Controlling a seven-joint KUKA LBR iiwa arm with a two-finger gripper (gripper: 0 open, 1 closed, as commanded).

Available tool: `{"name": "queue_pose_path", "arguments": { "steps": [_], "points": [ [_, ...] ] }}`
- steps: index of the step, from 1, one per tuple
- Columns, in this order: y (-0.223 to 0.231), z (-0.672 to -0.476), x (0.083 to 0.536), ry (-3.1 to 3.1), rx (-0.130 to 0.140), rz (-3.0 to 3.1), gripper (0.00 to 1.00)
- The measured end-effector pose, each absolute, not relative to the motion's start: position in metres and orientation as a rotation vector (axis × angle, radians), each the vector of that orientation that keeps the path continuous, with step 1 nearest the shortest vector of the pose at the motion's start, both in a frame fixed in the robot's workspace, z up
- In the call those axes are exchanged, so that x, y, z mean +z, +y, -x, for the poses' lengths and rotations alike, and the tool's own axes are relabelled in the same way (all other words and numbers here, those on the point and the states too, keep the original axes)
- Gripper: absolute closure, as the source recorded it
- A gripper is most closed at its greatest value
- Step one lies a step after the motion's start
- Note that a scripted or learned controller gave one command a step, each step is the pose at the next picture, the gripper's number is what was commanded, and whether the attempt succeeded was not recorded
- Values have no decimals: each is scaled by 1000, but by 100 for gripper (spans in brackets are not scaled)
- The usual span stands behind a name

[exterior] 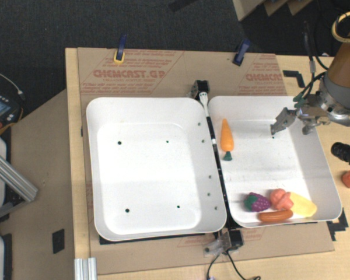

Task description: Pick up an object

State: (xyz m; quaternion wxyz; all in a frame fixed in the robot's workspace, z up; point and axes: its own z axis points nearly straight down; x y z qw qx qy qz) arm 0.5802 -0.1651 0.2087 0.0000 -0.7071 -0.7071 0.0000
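Pincer [293, 123] hangs spread wide with nothing between its fingers, above the right bin [315, 174].

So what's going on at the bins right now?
The arm reaches in over the right bin, its gripper open above the bin's far right part with nothing between its fingers. A carrot lies by the bin's left wall. Grapes, a sausage and two other toys cluster in the near corner, apart from the gripper.
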Motion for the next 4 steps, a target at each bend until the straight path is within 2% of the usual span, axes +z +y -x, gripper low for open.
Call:
{"name": "queue_pose_path", "arguments": {
  "steps": [1,2,3,4],
  "points": [
    [-83,-556,347,-2235,-11,2218,0],
    [-35,-557,456,-2235,-14,2222,0],
    [48,-526,540,-2234,-14,2218,0],
    [81,-476,415,-2219,17,2211,0]
  ]
}}
